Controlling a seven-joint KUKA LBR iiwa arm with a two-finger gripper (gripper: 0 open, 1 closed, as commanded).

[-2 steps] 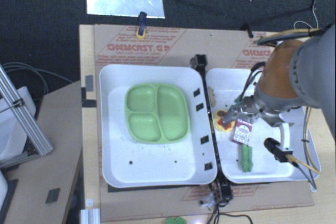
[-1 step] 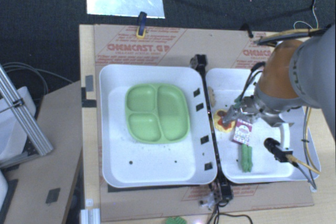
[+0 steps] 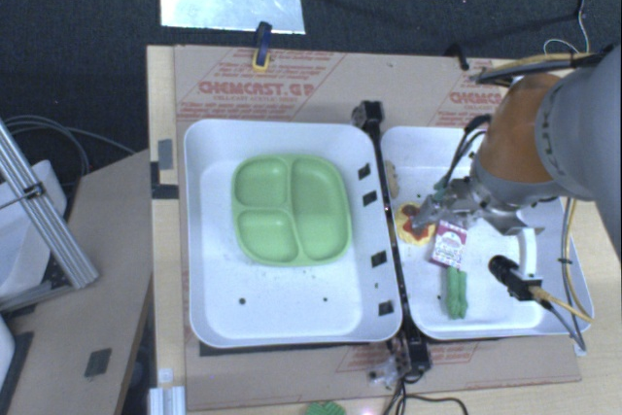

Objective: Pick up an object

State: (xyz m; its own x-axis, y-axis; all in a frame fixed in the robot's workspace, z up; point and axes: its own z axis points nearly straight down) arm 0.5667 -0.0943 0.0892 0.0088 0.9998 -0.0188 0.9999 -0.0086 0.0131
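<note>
I see a cardboard-covered bench (image 3: pixel 292 83) on dark carpet. A glossy green three-compartment plastic plate (image 3: pixel 292 209) sits in the left white bin (image 3: pixel 209 306). My gripper (image 3: pixel 428 217) hovers over the right bin's (image 3: pixel 505 321) small objects; grip state unclear.

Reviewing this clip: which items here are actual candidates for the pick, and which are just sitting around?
Part of the job:
- gripper, low in the right bin
- red and yellow item at its tip
- small printed packet
- green stick-shaped object

Just lying about:
- green divided plate in the left bin
- cardboard sheet under the bins
</note>
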